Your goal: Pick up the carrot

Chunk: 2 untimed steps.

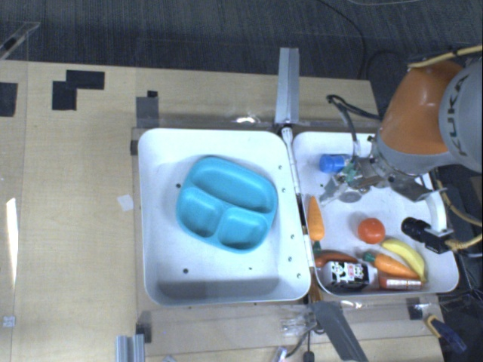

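Observation:
An orange carrot (315,221) lies lengthwise along the left wall of the right bin (302,151). A second carrot-like orange piece (395,265) rests near the front of that bin, beside the banana. My gripper (341,194) hangs over the middle of the right bin, a little right of and behind the first carrot. Its fingers are open with nothing between them, and it touches neither carrot.
The right bin also holds a red tomato (370,230), a yellow banana (406,254), a dark sauce bottle (353,272) lying at the front, and a blue object (332,163) at the back. A blue divided plate (225,202) sits in the left bin (158,225).

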{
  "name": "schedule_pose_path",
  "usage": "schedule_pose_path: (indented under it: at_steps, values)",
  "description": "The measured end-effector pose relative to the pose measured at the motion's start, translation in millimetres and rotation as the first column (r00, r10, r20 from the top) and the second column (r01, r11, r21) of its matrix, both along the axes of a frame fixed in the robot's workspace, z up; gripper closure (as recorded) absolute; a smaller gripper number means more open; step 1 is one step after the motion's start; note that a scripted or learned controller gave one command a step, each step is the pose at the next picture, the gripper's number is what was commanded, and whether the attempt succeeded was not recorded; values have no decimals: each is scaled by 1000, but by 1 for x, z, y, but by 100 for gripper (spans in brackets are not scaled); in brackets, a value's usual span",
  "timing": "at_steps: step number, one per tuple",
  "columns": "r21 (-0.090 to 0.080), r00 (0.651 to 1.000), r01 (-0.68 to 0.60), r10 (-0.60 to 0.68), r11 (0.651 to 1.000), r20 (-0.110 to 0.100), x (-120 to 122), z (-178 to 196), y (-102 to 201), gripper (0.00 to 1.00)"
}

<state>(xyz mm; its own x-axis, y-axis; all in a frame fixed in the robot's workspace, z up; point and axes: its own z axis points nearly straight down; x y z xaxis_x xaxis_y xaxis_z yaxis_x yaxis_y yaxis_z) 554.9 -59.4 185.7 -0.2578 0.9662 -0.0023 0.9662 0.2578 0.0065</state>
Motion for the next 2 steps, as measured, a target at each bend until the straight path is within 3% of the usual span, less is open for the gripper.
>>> schedule_pose_path:
  at_steps: [1,2]
  values:
    - [-2,999,53,-53,999,-2,0,-90,-32,0]
    - [-11,987,-159,159,987,19,-55,-93,-40,0]
